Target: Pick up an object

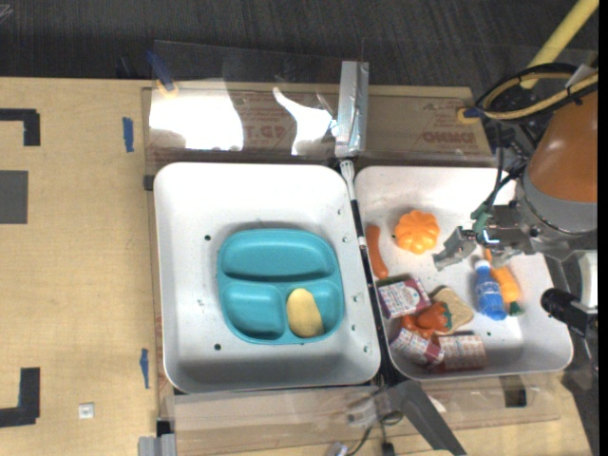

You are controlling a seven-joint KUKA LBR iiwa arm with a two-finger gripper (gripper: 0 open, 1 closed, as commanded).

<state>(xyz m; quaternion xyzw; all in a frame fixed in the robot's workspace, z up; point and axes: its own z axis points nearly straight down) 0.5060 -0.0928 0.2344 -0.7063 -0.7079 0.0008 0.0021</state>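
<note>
In the right bin, the gripper hovers beside the orange pumpkin, positioned for picking; its closure I cannot tell.

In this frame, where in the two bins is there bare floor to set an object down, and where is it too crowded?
Left bin: bare floor rings the teal tray, widest behind it; the tray's back compartment is free, and a yellow item sits front right. Right bin: bare at the back, behind the pumpkin, and at the front right corner. Crowded: the front-centre packets, and the bottle under the gripper.
</note>
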